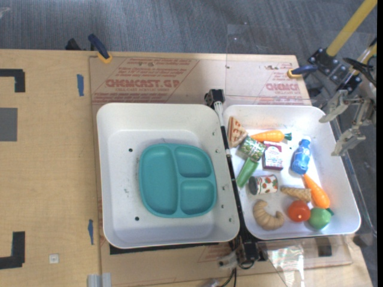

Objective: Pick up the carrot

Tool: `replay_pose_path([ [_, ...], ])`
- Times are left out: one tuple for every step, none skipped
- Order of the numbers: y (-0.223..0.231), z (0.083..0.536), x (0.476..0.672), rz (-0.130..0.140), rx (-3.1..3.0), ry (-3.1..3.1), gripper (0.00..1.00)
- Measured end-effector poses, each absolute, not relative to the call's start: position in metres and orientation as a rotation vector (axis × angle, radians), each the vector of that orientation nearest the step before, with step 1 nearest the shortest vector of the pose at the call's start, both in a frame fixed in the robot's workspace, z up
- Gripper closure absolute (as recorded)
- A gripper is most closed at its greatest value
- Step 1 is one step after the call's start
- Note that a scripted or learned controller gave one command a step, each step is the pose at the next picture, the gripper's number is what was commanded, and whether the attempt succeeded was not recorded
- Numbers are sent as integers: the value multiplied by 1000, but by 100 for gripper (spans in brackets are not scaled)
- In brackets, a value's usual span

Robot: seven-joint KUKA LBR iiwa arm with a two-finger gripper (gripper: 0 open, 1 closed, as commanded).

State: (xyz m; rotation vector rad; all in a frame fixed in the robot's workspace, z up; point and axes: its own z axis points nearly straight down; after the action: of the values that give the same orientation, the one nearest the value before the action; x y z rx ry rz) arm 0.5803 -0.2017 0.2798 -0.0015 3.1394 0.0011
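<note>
There are actually two carrots in the right bin (342, 178): one carrot (270, 136) lies flat near the back, leafy end pointing right, just beside a waffle slice (236, 130) and above a small red carton (273, 157); the other carrot (316, 190) sits slanted near the right wall, between a blue bottle (301, 155) and a green apple (319, 219), with a tomato (298, 210) close by. The left bin (114, 160) holds a teal divided plate (178, 179). The gripper (349, 121) hangs over the right bin's far right edge, well apart from both carrots; can't tell how its jaws are set.

End effector (353, 121) hanging at right edge
</note>
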Motion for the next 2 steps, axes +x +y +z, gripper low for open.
replay_pose_path([
  [-217,198,527,3,-266,3131,0],
  [-203,97,507,-6,-628,3064,0],
])
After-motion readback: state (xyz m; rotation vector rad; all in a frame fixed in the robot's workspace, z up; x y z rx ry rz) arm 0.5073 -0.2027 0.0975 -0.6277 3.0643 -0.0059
